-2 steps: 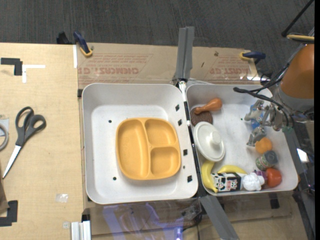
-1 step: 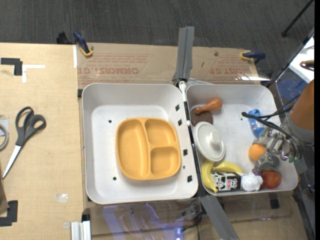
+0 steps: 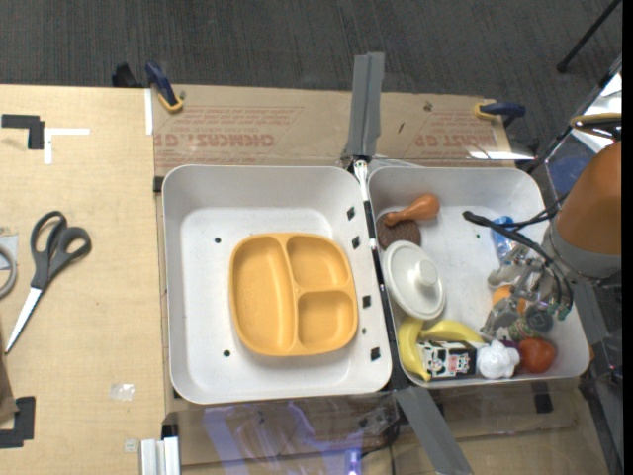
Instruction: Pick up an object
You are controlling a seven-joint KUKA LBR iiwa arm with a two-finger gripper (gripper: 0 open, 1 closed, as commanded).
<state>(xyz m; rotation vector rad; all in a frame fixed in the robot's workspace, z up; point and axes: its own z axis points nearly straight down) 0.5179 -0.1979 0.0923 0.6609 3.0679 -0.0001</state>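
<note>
The grey arm's jaws [image 3: 527, 300], their spread impossible to tell, hang low over the right-hand shallow white plastic bin [image 3: 450, 178] among a yellow banana [image 3: 413, 341], a white lidded bowl [image 3: 415, 277] and a red tomato [image 3: 535, 354]. Behind, the brown cardboard sheet [image 3: 247, 127] carries mirrored red print that cannot be read.

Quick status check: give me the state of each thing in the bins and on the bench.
Yellow divided plate: upright in left bin, compartments bare.
White lid: knob up, right bin.
Banana: lying by the front wall.
Milk carton: on its side.
Scissors: closed, on the bench.
Claw: low in the right bin.
</note>
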